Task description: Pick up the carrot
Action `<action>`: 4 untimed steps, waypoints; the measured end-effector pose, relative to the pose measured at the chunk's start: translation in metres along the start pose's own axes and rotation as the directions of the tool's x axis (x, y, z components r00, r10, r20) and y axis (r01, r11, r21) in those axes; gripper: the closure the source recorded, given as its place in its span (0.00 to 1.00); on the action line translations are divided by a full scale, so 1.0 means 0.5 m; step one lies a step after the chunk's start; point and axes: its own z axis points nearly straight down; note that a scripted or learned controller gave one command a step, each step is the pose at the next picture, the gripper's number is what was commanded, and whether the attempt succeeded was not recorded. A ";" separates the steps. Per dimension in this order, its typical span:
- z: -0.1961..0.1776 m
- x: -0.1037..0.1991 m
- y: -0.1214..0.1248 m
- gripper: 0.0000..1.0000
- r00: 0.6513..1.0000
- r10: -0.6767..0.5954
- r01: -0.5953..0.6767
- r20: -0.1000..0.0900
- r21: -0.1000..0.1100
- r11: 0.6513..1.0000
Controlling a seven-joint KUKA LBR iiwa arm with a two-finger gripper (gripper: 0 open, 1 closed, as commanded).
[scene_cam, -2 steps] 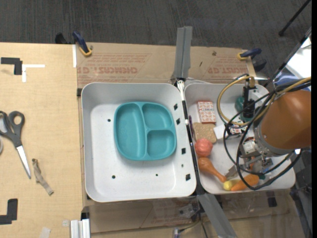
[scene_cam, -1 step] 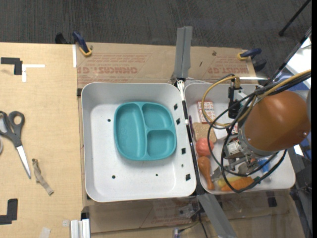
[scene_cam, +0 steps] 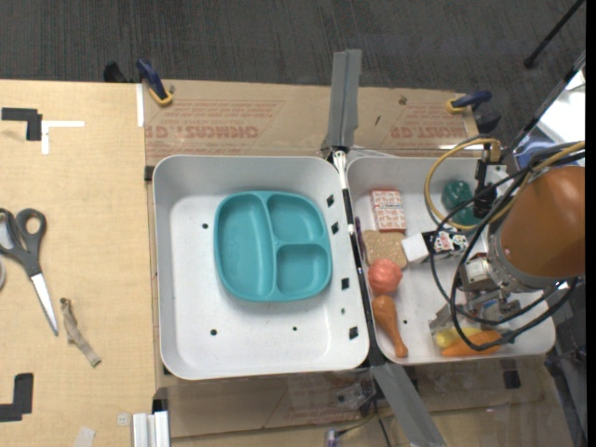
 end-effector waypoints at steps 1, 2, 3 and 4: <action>0.013 0.111 -0.011 0.00 0.998 0.057 -0.057 0.021 0.005 0.998; -0.005 0.114 -0.013 1.00 0.998 0.060 -0.060 0.017 0.005 0.998; -0.182 0.094 -0.054 1.00 0.954 0.300 -0.300 0.001 0.001 0.954; -0.041 0.141 -0.002 1.00 1.000 -0.009 0.009 0.002 -0.001 1.000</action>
